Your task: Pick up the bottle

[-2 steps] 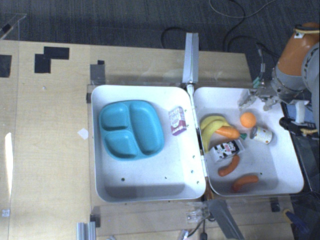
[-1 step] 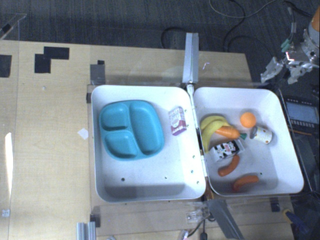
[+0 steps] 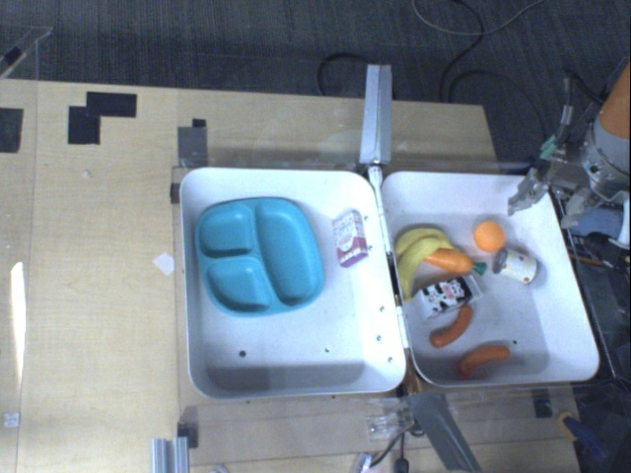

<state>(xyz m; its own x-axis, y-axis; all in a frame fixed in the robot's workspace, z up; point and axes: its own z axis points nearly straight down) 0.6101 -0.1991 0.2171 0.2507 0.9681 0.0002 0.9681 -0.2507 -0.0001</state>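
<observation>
The bottle (image 3: 519, 266) is small and white with a grey cap, and lies on its side in the right part of the right bin (image 3: 552, 358). An orange ball (image 3: 488, 236) sits just to its upper left. My gripper (image 3: 545, 205) hangs over the bin's far right corner, a short way beyond the bottle and apart from it. It is open, with nothing between the fingers (image 3: 522, 194).
Also in the right bin are bananas (image 3: 419, 249), a carrot (image 3: 450, 260), a cow-patterned carton (image 3: 449, 295) and two sausages (image 3: 451, 329) (image 3: 483, 358). The left bin (image 3: 286, 363) bears a blue divided plate (image 3: 260, 254) and a small purple carton (image 3: 349, 237).
</observation>
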